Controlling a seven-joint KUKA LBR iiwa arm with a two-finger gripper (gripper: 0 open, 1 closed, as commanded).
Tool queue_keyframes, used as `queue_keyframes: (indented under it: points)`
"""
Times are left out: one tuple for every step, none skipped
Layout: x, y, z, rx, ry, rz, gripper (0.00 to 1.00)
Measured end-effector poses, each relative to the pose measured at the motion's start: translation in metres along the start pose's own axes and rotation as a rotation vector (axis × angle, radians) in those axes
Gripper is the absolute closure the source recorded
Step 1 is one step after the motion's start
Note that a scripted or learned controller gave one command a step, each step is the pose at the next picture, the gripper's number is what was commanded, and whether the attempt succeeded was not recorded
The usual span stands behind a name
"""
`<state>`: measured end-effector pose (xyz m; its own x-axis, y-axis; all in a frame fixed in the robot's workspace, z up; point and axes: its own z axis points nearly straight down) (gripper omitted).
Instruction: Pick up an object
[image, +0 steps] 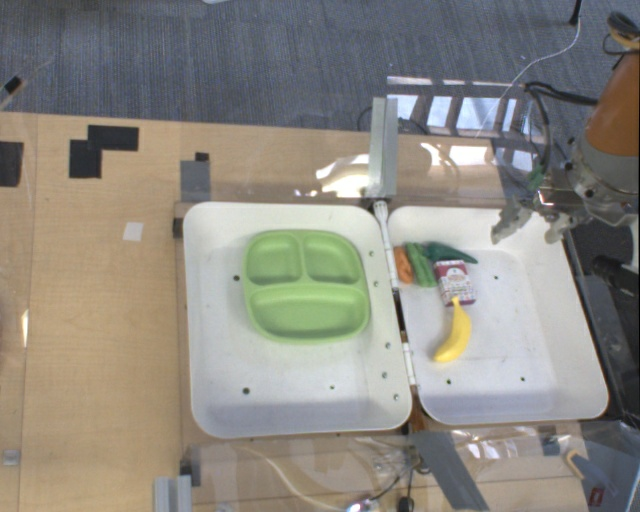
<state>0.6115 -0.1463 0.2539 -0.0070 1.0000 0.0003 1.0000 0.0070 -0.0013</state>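
Yellow banana (453, 336) lies mid-bin in the right bin (560, 400), below a small carton (456, 281) near its left edge, while the open, empty gripper (530, 228) hovers over the far right corner, so approach is in hand; next, I judge, it must cross leftward and descend.

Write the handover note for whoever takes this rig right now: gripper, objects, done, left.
Gripper: open, holding nothing, up over the far right corner of the right bin.
Objects: a banana, a small red and white carton, and a carrot beside a green vegetable lie in the right bin, toward its left side. A green divided plate sits in the left bin.
Done: nothing picked up so far.
Left: come down on one object, close on it, lift it. The banana lies most apart from the others and looks the easiest target.
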Motion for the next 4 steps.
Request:
queue_keyframes:
  points:
    - [0.029,-0.03,0.083,0.001,0.0,0.022,0.0]
    - [0.035,-0.055,0.164,-0.016,-0.003,-0.285,0.0]
    - [0.038,-0.052,0.155,-0.018,0.002,-0.286,1.0]
    - [0.095,-0.041,0.0,-0.008,-0.001,-0.199,1.0]
